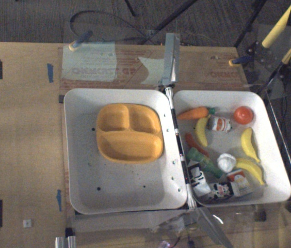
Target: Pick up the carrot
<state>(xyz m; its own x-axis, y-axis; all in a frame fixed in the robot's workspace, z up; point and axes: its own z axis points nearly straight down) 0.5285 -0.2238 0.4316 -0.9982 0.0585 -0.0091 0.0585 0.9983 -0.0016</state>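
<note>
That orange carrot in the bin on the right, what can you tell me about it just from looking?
The carrot looks like a plastic toy: a smooth orange body tapering to a point on the left, with a small green stub at its right end. It lies flat, almost level across the picture, near the top left corner of the right bin, close to the divider between the bins. A yellow banana lies just below it, and a small jar sits near its green end; whether they touch is unclear. Nothing grips it.

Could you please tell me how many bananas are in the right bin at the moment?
3. One banana lies just below the carrot; a second lies by the right wall below the tomato; a third lies lower right. Clutter might hide more.
</note>
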